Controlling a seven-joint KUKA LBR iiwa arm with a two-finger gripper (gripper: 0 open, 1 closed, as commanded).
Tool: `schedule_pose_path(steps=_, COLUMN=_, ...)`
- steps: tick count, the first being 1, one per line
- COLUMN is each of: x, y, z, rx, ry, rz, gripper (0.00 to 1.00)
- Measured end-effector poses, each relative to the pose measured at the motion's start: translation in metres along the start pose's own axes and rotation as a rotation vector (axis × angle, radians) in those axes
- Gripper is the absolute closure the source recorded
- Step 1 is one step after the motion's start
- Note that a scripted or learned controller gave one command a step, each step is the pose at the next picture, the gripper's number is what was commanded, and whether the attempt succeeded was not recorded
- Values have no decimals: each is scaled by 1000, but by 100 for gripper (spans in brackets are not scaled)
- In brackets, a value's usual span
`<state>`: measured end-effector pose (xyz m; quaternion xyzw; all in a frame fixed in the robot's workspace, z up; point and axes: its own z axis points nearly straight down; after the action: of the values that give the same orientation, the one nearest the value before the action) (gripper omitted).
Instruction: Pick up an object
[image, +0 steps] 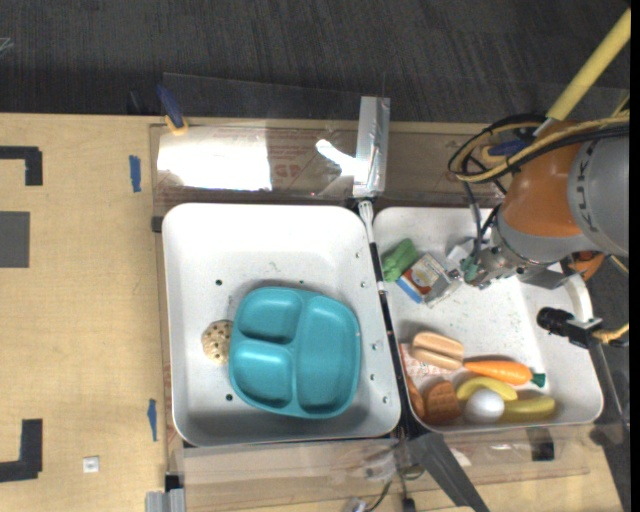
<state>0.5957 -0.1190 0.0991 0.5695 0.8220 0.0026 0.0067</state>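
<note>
The arm (570, 205) reaches in from the right over the right bin (570, 330), wrist bent low, gripper (470, 268) at the bin's far part; I cannot tell its state. Nearest lie a carrot (497, 371), banana (520, 400), egg (486, 405) and hot dog (437, 348). Farther, just left of the gripper, a small carton (424, 279) rests beside a green block (399, 258). The left bin (190, 250) holds a teal tray (295, 350) and a cookie (215, 340).

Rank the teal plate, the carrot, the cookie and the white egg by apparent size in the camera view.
1. Teal divided plastic plate
2. Orange toy carrot
3. Speckled round cookie and white toy egg: too alike to rank, and the plate partly hides the cookie.
</note>
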Motion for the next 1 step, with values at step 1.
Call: schedule_pose_path(steps=1, x=-8, y=-50, z=10, rx=16, ry=8, rz=290, gripper=0)
